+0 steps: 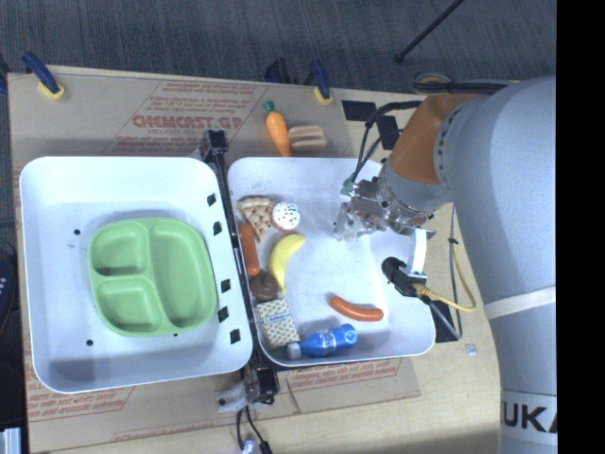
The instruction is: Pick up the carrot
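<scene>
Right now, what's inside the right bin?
The right bin holds a banana, sausage, blue bottle, cracker packet and other toy food. The gripper covers a patch of floor.

Bench on dark carpet, seen from above.

Floor (142,17): dark grey-blue carpet, ribbed weave, along the top. Bench top covered with brown cardboard sheet (189,112) printed in red lettering, held by blue clamps (43,76) at the far edge. A thin dark rod (444,17) slants across the floor at upper right. Light even, diffuse, soft shadows.
</scene>
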{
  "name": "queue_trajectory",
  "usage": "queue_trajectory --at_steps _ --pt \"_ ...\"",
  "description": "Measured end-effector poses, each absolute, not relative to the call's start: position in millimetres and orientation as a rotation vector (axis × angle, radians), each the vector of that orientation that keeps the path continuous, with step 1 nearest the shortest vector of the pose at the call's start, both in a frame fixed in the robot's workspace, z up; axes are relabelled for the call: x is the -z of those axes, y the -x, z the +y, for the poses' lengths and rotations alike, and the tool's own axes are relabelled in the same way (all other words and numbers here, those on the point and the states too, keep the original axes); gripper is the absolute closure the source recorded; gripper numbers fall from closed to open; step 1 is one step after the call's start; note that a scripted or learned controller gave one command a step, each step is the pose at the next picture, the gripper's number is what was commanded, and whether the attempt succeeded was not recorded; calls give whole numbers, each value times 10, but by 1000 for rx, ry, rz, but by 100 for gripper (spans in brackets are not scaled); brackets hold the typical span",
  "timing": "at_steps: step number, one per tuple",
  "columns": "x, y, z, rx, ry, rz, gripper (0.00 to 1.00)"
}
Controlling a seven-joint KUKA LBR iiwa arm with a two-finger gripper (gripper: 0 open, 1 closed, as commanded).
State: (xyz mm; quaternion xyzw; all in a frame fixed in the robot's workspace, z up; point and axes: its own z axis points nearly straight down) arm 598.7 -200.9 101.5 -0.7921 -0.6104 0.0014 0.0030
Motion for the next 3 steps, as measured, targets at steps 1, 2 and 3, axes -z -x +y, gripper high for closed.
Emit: queue_trajectory --at_steps 1,2,3 --pt "-2153 -5732 -1972 -4 2884 -1236 100" --pt "-3076 -5275 -1978 -4 3056 -712 100" --pt "-3640 -4926 -2108 -3 3117 -371 100"
